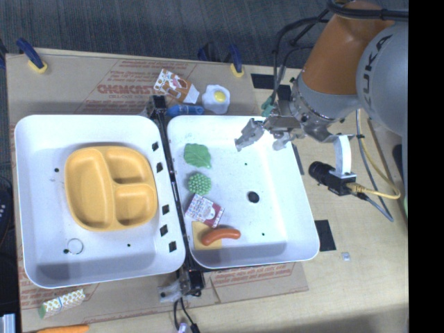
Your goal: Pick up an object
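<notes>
The right bin (pixel 291 207) holds several small items along its left side: a green leafy toy (pixel 198 155), a green bumpy ball (pixel 200 182), a small red and white packet (pixel 203 210) and an orange sausage (pixel 220 235) lying on a yellow piece. My gripper (pixel 263 139) hovers over the bin's upper middle, to the right of the leafy toy and apart from every item. Its two fingers (pixel 245 137) stand spread, so it is open, with nothing between them.
The left bin (pixel 28 207) carries a yellow divided tray (pixel 111 186). Behind the bins lie a snack packet (pixel 170 83), a blue item (pixel 184 109) and a toy fried egg (pixel 216 97). A wrapped sweet (pixel 62 302) lies at the front left. A black hole (pixel 253 198) marks the right bin's floor.
</notes>
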Motion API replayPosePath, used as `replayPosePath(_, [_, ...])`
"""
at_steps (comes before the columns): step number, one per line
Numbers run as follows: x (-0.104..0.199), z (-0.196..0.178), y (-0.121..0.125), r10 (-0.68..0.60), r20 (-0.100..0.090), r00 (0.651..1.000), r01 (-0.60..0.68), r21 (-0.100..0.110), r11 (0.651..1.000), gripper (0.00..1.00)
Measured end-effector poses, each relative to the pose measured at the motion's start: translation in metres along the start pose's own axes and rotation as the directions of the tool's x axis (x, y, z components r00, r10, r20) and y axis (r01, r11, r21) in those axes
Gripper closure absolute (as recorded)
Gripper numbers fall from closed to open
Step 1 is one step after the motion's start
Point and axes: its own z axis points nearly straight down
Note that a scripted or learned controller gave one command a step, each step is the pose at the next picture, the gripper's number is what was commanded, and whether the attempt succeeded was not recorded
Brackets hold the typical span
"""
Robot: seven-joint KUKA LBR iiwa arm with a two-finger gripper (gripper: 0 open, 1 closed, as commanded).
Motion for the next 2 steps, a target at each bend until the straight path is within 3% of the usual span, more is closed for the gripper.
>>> replayPosePath(1, [0.004, 0.155, -0.061, 0.240, -0.001, 0.971, -0.240, 0.003, 0.971, 0.00])
replayPosePath(2, [0.026, 0.186, -0.081, 0.121, 0.001, 0.993, -0.121, -0.016, 0.992, 0.00])
